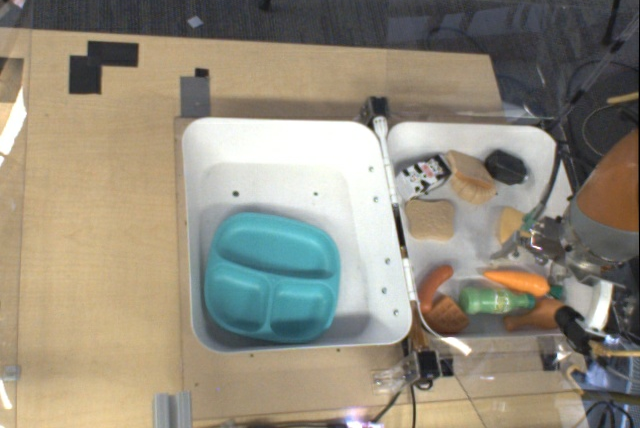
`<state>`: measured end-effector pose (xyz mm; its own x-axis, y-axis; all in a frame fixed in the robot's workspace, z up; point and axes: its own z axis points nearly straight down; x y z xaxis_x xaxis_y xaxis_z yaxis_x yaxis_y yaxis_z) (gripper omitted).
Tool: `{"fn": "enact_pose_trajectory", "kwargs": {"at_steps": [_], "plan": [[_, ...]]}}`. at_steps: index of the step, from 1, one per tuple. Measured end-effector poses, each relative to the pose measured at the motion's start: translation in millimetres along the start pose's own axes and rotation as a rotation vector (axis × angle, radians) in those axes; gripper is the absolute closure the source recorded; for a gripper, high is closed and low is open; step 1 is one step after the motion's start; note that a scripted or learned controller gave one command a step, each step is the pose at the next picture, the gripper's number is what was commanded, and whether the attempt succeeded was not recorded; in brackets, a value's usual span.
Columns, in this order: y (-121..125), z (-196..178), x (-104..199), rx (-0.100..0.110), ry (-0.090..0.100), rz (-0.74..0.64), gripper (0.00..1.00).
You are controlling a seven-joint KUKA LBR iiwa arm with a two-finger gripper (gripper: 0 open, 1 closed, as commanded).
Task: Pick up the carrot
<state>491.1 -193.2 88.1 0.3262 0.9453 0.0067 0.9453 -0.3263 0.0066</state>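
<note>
Carrot lies in the right bin, near its front right, roughly crosswise, just above & touching a green bottle. Gripper sits just above the carrot's right half, at the bin's right side, w/ the arm's orange band behind it; can't tell the fingers' state, nothing seen between them. Same bin also has a red sausage left of the bottle, a brown piece at the front right, a bread slice mid-left, a black-and-white pack, a tan bun & a black object along the back. Left bin holds a teal divided tray. Both bins rest on the wooden worktop.
</note>
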Motion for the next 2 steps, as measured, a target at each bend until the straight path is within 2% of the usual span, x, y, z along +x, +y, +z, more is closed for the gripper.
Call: {"fn": "enact_pose_trajectory", "kwargs": {"at_steps": [1,2], "plan": [[86,2,37,-0.002,-0.005,-0.061,0.0],[12,0,37,0.001,-0.004,0.02,0.0]]}}
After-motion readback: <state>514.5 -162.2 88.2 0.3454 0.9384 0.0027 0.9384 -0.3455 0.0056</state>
